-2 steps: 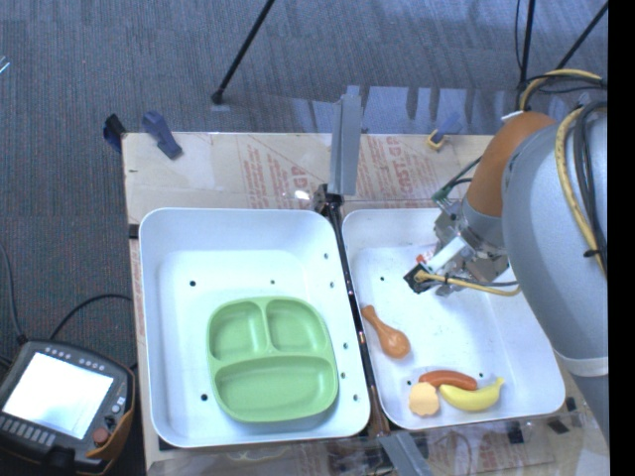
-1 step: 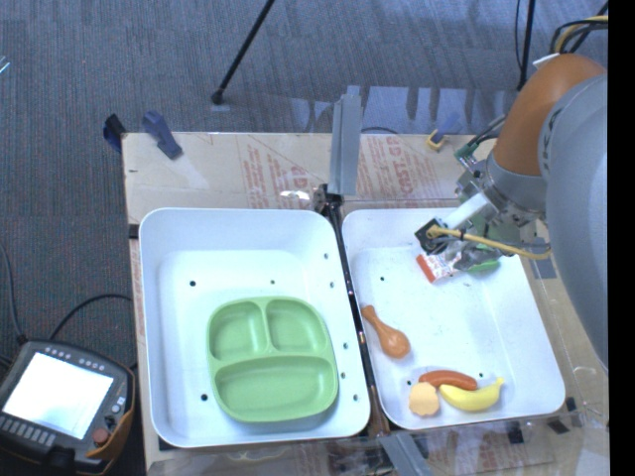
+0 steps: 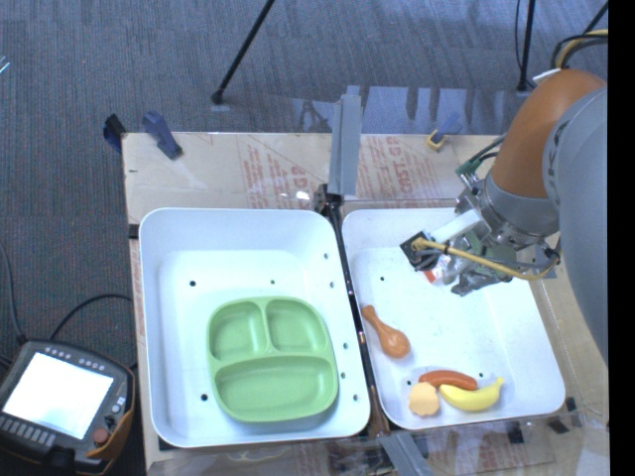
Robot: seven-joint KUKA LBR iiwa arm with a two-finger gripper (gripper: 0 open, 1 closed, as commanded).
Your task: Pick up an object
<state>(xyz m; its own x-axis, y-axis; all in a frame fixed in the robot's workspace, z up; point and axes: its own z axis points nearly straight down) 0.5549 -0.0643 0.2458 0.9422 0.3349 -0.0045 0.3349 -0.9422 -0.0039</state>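
- Bench (image 3: 228,172): one, a pale board top with red printed lettering, bearing both bins.
- Shallow white plastic bins: two, side by side. Left bin (image 3: 179,256); right bin (image 3: 516,335).
- Grey robot arm with an orange band above the wrist (image 3: 551,157): one, entering from the right and reaching over the far part of the right bin.
- Pale green plastic plate with three compartments (image 3: 273,360): one, lying flat in the near half of the left bin.
- Handheld control pendant with a lit white screen (image 3: 62,397): one, on the floor at the near left, off the bench.
- Two-finger gripper (image 3: 451,266): one, low over the far-centre of the right bin. Whether its fingers are spread or closed cannot be told; a small red patch shows just beneath it, too small to identify.
- Yellow toy banana (image 3: 471,396): one, at the near edge of the right bin, well apart from the gripper, nearer the camera.
- Orange-brown wooden spoon-shaped piece (image 3: 386,332): one, left-centre of the right bin, near the gripper, down and to its left.
- Red toy sausage (image 3: 447,378): one, touching the banana along its far side.
- Small round peach-coloured toy fruit (image 3: 425,399): one, just beside the banana's left end.
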